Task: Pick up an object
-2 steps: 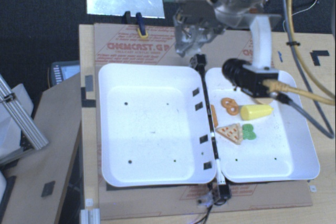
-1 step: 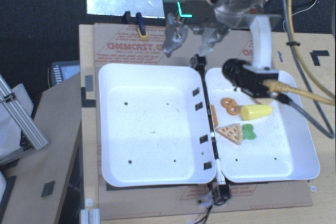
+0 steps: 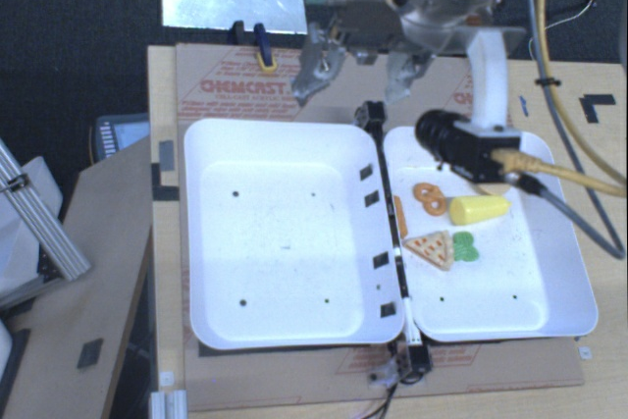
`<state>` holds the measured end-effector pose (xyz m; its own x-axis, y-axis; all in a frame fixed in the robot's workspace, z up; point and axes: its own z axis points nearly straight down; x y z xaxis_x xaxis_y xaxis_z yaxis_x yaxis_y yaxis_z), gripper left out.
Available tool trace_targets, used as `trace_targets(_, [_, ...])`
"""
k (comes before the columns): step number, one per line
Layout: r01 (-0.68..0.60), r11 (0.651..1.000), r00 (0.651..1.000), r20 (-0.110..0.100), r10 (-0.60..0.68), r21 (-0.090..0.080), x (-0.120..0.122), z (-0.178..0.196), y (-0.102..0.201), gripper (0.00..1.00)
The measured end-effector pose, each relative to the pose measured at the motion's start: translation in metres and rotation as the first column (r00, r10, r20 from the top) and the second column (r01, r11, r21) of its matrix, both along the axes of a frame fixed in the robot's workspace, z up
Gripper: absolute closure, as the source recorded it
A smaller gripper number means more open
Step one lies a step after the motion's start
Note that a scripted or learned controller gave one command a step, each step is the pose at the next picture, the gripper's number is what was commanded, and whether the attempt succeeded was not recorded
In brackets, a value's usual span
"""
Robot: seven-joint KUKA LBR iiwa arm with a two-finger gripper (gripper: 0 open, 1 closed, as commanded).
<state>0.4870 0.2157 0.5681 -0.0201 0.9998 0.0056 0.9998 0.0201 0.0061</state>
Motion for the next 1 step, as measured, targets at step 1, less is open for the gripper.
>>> trace_targets(1, [0.0, 1.0, 1.0, 0.0, 0.0, 0.0, 0.0, 0.0, 0.0, 0.0])
